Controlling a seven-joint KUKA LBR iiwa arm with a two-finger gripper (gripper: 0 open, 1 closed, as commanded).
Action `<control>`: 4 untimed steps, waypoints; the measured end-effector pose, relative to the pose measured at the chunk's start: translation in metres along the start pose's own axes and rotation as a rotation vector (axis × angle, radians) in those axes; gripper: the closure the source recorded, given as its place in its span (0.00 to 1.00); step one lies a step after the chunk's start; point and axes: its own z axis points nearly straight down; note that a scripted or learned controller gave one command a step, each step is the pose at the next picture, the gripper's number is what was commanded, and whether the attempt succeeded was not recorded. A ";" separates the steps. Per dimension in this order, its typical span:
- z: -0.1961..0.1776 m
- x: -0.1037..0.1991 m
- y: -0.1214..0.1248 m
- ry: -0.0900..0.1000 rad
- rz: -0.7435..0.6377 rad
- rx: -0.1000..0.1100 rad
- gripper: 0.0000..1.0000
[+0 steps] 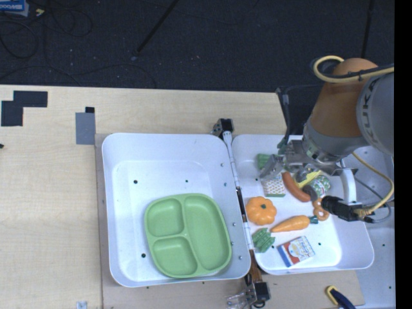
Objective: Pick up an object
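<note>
My gripper (281,166) hangs low over the far left part of the right bin (351,253), under the grey arm with its orange band. Just below it lie a small grey mesh piece (274,186) and a red sausage-shaped toy (295,187). A green toy (263,160) sits just to its left, and a yellow and green item (315,180) to its right is partly hidden by the wrist. Nearer the front lie an orange pumpkin (261,210), a carrot (290,224), a green broccoli piece (262,240) and a small red, white and blue box (296,250).
The left bin (122,172) holds a green divided plate (187,235). A ridge with clamps (235,192) separates the two bins. Black cables (347,208) run off the wrist over the right bin's right side. Bare wooden bench lies to the left.
</note>
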 end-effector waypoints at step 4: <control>0.099 -0.117 -0.023 0.000 0.001 -0.008 0.00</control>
